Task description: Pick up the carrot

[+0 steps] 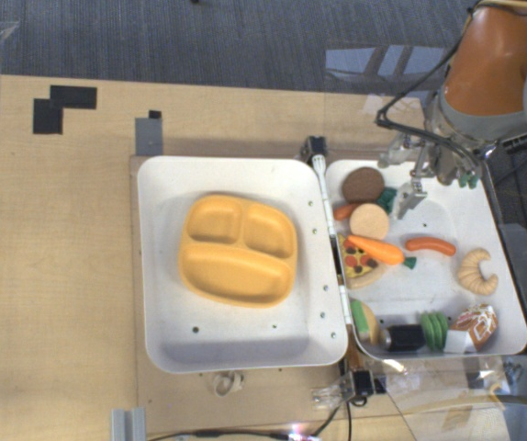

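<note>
While the bench (61, 274) spreads wide and bare to the left, two white bins sit side by side on it, and the left bin (236, 343) holds a yellow tray (240, 250) with three compartments, lying near its middle with free white floor all round it. The right bin (498, 246) is the crowded one: a brown round piece (363, 184) and a tan round piece (369, 220) lie near its upper left, a red sausage (430, 244) and a croissant (477, 272) sit toward the right, and a pizza slice (359, 263) rests by the left wall. The carrot (378, 250) lies on its side just below the tan piece, its green end pointing right, overlapping the pizza slice. Along the near wall a black block (405, 338), a green bundle (434, 329) and a small packet (476, 325) are bunched together and hard to identify. The arm (498, 58) is cut off by the top right corner, and its gripper (410, 194) hangs over the bin's upper part, above and to the right of the carrot and apart from it; whether the claw is wide or narrow cannot be told. Open floor lies between sausage and croissant.
</note>
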Robot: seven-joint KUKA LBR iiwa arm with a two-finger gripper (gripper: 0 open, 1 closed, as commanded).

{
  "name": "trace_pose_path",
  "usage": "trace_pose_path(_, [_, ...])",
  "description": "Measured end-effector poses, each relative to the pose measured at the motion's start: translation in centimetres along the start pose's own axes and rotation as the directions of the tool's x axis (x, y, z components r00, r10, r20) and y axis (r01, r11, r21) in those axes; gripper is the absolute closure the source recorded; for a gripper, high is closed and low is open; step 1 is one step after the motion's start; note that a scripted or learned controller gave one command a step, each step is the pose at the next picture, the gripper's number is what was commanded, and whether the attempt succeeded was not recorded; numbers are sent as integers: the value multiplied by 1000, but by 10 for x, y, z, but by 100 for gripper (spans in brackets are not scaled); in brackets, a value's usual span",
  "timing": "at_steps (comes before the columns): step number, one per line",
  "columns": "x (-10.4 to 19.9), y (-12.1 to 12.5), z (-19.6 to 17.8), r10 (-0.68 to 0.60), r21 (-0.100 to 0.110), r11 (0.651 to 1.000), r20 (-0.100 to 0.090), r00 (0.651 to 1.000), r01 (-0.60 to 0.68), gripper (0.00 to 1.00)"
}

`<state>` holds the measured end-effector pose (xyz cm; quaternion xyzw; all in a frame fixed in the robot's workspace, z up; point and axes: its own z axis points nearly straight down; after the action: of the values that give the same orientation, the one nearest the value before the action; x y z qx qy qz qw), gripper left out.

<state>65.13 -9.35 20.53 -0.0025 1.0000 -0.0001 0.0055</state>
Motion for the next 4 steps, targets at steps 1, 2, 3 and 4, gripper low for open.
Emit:
trace_pose_path(1, [26,10,109,64,1,998,16,998,-64,0])
trace_pose_path(2, [102,7,107,132,0,991,22,991,-132,0])
trace_pose_path(3, [143,8,106,424,-5,906,36,905,-424,0])
trace_pose_path(4, [162,-74,60,139,5,990,4,990,-139,0])
